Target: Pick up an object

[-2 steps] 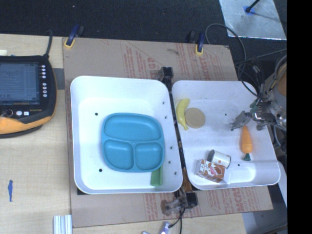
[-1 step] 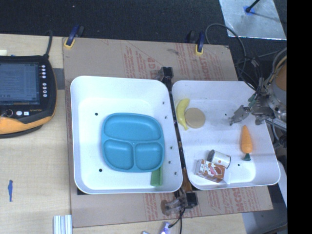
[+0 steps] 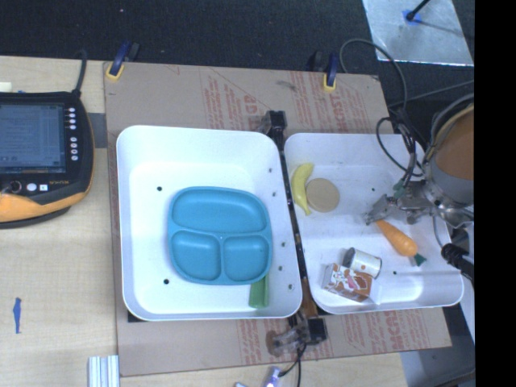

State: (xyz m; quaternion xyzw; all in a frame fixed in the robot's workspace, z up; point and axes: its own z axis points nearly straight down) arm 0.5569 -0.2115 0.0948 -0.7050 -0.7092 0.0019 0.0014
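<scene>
Brown cardboard (image 3: 242, 103) under the bins bears unreadable red print.

Left bin (image 3: 137, 216): blue divided plate (image 3: 219, 234), green piece (image 3: 258, 294) at near wall. Right bin (image 3: 355, 147): banana (image 3: 301, 187) beside tan disc (image 3: 322, 194), carrot (image 3: 397, 238), small can (image 3: 362, 262), printed carton (image 3: 350, 283). Gripper (image 3: 395, 206) hangs just above carrot.

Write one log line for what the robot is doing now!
task: pick up object | hand: over right bin, beside carrot | holding: nothing seen
</scene>
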